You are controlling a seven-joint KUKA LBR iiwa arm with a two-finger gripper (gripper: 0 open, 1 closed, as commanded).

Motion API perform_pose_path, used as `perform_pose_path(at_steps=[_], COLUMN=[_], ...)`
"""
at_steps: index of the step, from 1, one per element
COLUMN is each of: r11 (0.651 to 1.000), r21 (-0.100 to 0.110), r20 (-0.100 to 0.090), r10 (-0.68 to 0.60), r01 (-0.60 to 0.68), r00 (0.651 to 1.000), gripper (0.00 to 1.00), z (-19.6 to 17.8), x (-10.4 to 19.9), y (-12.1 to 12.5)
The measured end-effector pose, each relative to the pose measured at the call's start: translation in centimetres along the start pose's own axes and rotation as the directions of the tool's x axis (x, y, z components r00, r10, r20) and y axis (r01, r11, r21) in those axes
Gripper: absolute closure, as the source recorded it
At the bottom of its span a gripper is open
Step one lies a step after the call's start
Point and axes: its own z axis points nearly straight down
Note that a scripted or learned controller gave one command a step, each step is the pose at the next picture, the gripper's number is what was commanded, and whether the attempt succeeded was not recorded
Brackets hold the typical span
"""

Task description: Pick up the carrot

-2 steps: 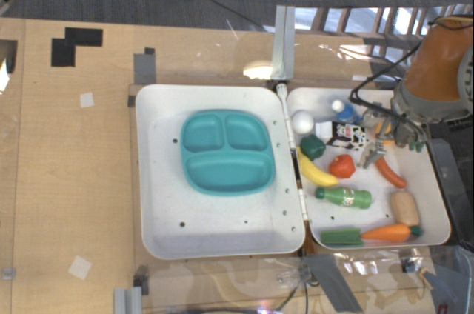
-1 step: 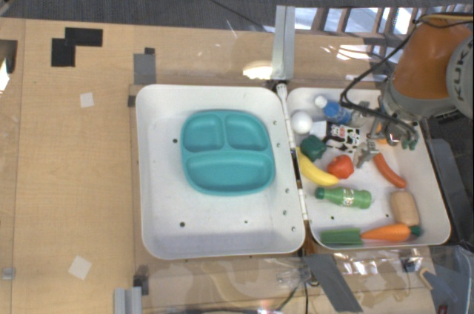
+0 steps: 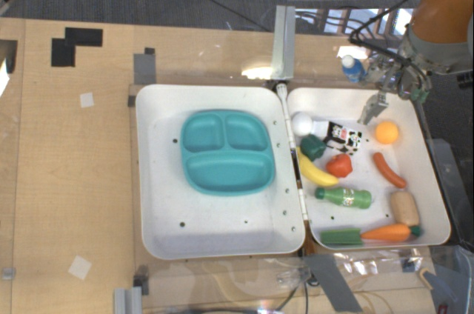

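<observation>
No legible text — the black-and-white patterned carton and green bottle's label are too small to read.

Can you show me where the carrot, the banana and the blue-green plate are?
carrot (image 3: 386, 233), camera view, middle of its orange body.
banana (image 3: 316, 172), camera view, middle of its yellow curve.
blue-green plate (image 3: 227, 175), camera view, floor of its large front compartment.

carrot lies in right bin; claw hangs above orange.
</observation>
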Motion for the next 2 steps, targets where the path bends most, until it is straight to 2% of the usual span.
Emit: perform_pose_path(at_steps=[1, 2], r11=[0.997, 0.961], r21=[0.0, -0.002], r20=[-0.018, -0.011], r10=[-0.08, -0.276], r01=[0.08, 0.276], r00=[0.997, 0.961], gripper=[0.0, 0.0], z=[9.3, 11.8], x=[0.4, 0.3], y=[-5.8, -5.5])
